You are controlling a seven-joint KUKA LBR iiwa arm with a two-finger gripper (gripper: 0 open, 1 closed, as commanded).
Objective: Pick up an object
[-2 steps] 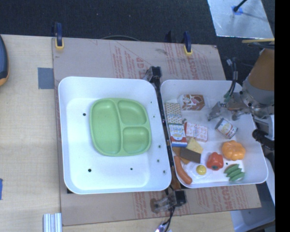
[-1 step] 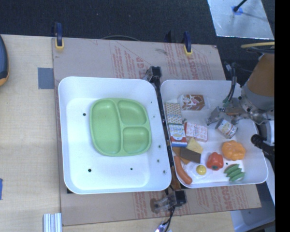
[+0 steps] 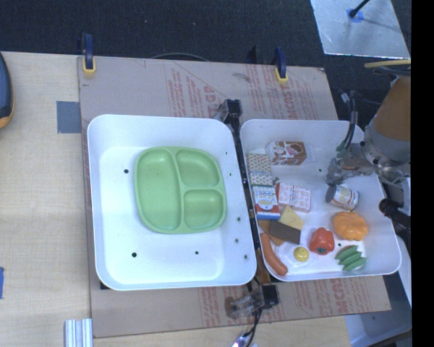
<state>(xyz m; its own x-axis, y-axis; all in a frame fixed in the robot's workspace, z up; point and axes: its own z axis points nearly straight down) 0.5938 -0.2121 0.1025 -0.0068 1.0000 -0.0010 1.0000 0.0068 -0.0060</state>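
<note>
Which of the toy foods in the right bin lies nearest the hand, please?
The small silver can, lying just below the hand; the orange, tomato and green pods sit farther down.

Even, fairly bright light falls from overhead, washing the two white bins, the left bin [image 3: 108, 194] and the right bin [image 3: 311, 132], almost to blank white, so their rims cast only faint, soft shadows on the bench [image 3: 36, 215]. The green divided plate [image 3: 179, 189] shows a mild sheen rather than hard glare, while the floor beyond the bench [image 3: 188, 13] sinks into near black. The whole picture is slightly soft and grainy, with small packets [image 3: 275, 194] too blurred to read.
</note>
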